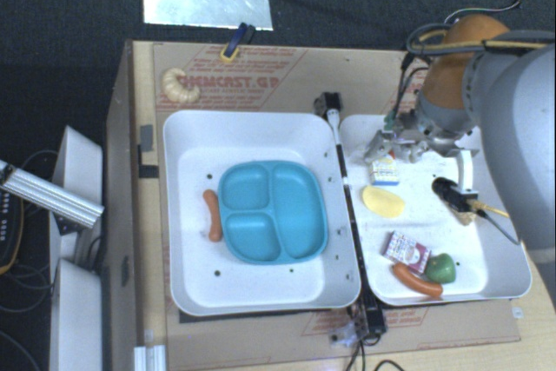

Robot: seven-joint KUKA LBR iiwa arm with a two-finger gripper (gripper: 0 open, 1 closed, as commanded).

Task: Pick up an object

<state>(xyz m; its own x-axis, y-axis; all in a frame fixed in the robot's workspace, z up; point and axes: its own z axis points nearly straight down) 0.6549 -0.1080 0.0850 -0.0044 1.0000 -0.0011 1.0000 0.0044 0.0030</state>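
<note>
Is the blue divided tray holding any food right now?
Empty. All compartments of the blue tray show bare blue; the nearest sausage lies outside it, on the left bin's floor.

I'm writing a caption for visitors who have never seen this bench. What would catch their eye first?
Probably the bright blue divided tray in the middle of the left bin, with an orange sausage lying beside it. Next, the grey arm with its orange band reaching into the right bin, its gripper over a small white carton and a yellow disc.
</note>
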